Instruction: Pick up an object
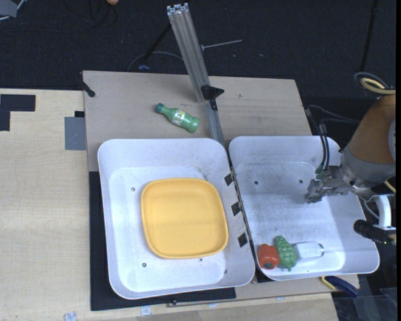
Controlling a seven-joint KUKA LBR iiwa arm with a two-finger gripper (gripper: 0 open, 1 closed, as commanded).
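Where the right-hand bin (361, 259) comes nearest the camera, a small cluster is seen against its front wall: a red piece (268, 256), a green leafy piece (286, 253) touching it, and a pale white item (309, 250) just beside them. These are judged the likeliest things to be picked up. The cluster is stretched roughly left to right along that wall. Farther back in the same bin, the claw (315, 192) is held low over bare white floor, well apart from the cluster, which lies toward the camera and slightly left of it. Nothing is seen between its fingers; how wide they are set cannot be told. In the left bin (113, 179) a yellow plate (184, 217) is laid flat. Beyond both bins, a green bottle (178, 117) is left lying on the bench (267, 105).
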